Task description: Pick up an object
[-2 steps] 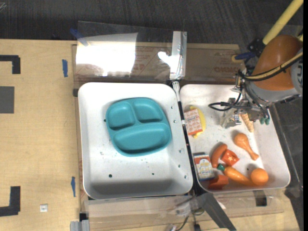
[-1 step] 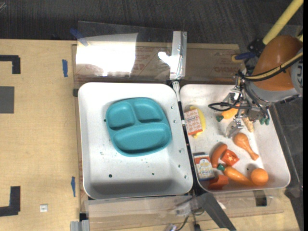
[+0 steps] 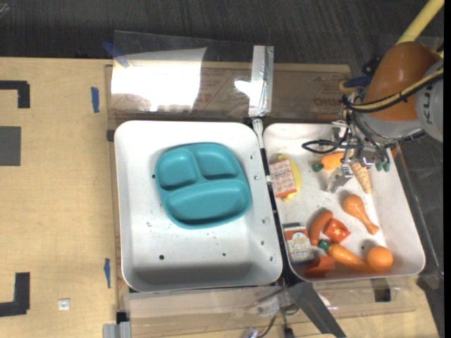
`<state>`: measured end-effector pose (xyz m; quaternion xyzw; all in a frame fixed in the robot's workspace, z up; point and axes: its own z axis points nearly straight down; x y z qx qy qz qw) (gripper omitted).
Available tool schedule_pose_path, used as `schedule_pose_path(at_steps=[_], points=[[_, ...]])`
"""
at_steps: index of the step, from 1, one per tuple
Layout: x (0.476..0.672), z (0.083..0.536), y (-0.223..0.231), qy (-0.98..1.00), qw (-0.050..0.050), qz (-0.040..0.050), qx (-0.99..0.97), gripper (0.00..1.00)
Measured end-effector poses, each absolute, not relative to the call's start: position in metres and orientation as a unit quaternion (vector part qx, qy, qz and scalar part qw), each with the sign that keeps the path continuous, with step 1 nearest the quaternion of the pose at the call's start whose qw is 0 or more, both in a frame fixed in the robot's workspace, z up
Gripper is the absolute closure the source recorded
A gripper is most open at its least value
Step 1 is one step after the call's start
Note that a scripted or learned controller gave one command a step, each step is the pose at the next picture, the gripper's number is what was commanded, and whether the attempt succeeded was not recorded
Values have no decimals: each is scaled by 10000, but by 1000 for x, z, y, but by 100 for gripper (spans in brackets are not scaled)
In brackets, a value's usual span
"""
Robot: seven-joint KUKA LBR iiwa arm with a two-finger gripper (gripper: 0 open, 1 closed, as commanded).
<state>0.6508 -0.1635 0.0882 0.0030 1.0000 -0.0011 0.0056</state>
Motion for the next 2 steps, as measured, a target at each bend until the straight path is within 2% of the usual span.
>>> schedule_pose_path(at_steps=[1,2], points=[[655,103,-162,9999,132,-25,16,100],[670,231,-128,9968,117,-21,-793,100]])
